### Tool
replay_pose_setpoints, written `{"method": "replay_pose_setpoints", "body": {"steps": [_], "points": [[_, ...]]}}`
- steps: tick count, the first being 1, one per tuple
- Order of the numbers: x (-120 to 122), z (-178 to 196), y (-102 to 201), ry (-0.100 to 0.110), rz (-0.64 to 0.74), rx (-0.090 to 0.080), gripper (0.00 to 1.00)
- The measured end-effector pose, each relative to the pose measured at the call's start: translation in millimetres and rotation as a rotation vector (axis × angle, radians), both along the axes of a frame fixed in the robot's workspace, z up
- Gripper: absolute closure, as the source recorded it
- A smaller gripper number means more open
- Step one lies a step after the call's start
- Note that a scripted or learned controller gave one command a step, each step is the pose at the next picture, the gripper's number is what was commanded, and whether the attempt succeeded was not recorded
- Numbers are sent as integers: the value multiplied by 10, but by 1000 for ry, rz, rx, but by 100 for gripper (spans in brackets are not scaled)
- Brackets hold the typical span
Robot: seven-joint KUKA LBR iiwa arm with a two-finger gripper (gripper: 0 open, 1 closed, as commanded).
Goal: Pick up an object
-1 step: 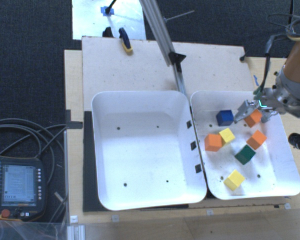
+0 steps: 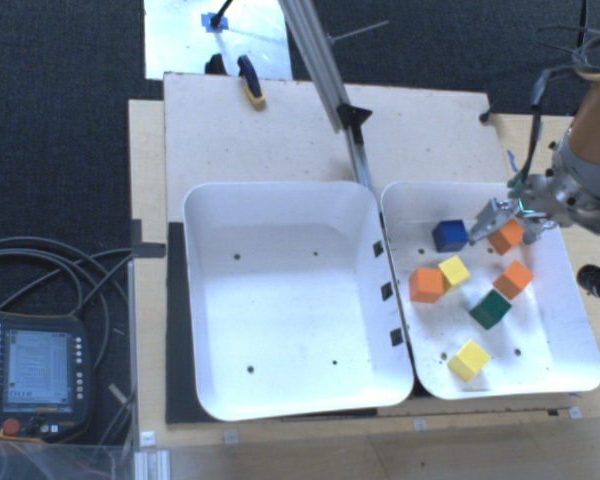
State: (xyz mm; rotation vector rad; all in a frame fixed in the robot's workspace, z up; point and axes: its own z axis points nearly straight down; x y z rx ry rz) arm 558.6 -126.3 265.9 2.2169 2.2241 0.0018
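My gripper (image 2: 508, 222) hangs over the back of the right bin (image 2: 570, 353), reaching in from the right, and it is open. An orange cube (image 2: 507, 236) lies just below it, between the spread fingers, resting on the bin floor. A blue cube (image 2: 449, 234) sits just to its left. Further forward lie a yellow cube (image 2: 455, 270), an orange cube (image 2: 427, 284), another orange cube (image 2: 514, 277), a green cube (image 2: 490, 309) and a yellow cube (image 2: 469, 359).
The left bin (image 2: 205, 268) stands beside the right one, their walls meeting at the middle. A slanted metal pole (image 2: 315, 53) runs down to the bins' back edge. A teach pendant (image 2: 35, 373) with cables lies at the far left.
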Motion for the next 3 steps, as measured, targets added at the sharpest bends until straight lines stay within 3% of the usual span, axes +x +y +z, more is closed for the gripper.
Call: {"method": "replay_pose_setpoints", "body": {"steps": [2, 3], "points": [[-39, -1038, 87, 6, 0, 1, 0], [-7, -1498, 105, -3, 0, 5, 0]]}}
